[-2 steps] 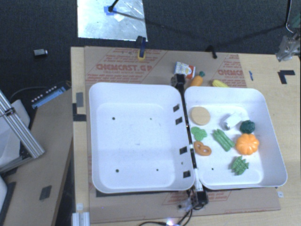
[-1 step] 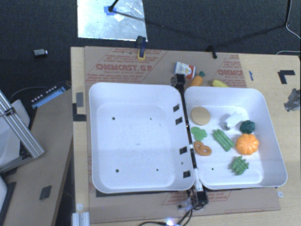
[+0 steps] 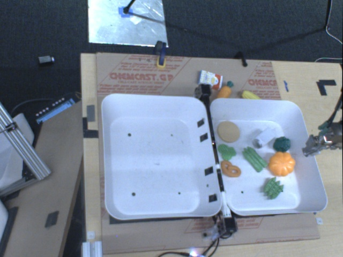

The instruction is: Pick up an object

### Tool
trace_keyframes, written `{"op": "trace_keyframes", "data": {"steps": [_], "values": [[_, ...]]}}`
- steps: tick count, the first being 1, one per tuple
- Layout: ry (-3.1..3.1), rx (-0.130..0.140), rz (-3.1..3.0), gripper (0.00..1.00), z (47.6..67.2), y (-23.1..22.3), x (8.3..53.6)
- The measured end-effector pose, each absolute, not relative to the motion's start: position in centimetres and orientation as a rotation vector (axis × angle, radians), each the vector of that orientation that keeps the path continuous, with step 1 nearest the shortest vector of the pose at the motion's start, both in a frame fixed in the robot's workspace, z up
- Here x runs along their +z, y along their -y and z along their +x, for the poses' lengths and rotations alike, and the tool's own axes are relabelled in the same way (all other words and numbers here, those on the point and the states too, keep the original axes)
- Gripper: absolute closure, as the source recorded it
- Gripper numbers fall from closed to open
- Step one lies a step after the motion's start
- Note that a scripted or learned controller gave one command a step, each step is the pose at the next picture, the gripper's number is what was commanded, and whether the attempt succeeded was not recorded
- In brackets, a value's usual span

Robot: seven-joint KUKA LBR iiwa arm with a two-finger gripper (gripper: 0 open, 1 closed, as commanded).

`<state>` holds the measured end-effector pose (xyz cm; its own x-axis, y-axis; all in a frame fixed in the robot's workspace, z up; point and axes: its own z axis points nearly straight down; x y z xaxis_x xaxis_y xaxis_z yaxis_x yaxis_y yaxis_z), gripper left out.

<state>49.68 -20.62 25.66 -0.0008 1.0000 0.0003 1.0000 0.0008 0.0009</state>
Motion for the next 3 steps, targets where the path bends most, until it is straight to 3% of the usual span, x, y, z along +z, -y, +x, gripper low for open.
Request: {"op": "trace_keyframes", "data": {"steps": [1,2,3], "values": [[-2.224,-0.001,2.223,1.0,48.6,20.6,11.5],[-2.227,0.011,2.202,1.0,58.0,15.7,18.3],[-2.224,0.003,2.213,1.0,61.0,18.3,23.3]]}}
